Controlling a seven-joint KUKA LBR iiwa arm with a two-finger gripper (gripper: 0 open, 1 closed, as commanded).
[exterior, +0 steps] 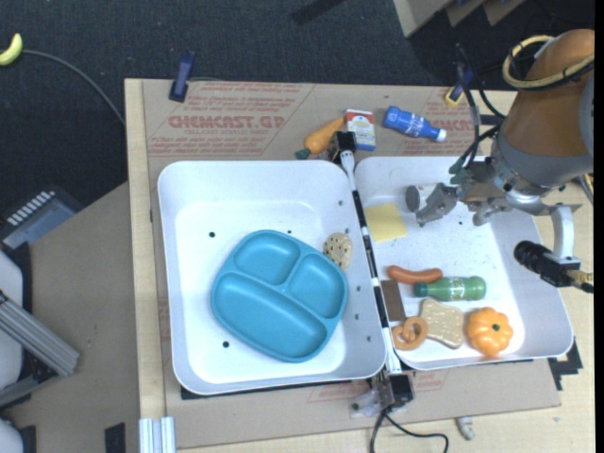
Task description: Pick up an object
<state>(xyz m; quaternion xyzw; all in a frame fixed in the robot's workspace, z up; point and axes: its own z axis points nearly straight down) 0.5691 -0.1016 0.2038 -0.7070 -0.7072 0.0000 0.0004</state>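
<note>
The grey two-finger gripper (pixel 456 204) was seen spread wide over the right white bin (pixel 528 295), nothing held. The flat yellow square sponge (pixel 386 223) lay just beside it; a straight drop and centred fingers were judged needed.

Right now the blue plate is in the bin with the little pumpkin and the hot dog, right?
Not quite. The camera view shows the blue plate in the left bin, beside a cookie. The little pumpkin and the hot dog lie in the right bin.
</note>
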